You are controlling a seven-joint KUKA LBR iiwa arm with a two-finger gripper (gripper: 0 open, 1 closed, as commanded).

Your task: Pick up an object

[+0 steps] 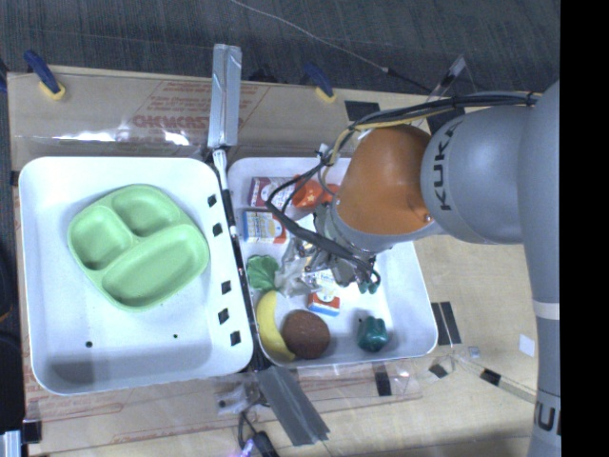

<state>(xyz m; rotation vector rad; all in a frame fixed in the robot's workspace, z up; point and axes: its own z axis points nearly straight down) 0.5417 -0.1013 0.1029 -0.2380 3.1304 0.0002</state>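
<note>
The right bin [415, 298] holds several objects: a yellow banana [269, 327], a brown kiwi-like ball [306, 333], a dark green toy [372, 332], a green leafy piece [261, 272], a red-and-white small box [324, 302], an orange item [308, 195] and small printed cartons [261, 225]. My gripper [321, 267] hangs low over the middle of this bin, under the orange wrist band [383, 184], just above the red-and-white box. Cables and the wrist hide its tips.
The left bin [43, 284] bears a light green divided plate [139, 244]. A metal divider bar [225, 93] stands between the bins at the back. The grey arm [500, 169] covers the right bin's right back part.
</note>
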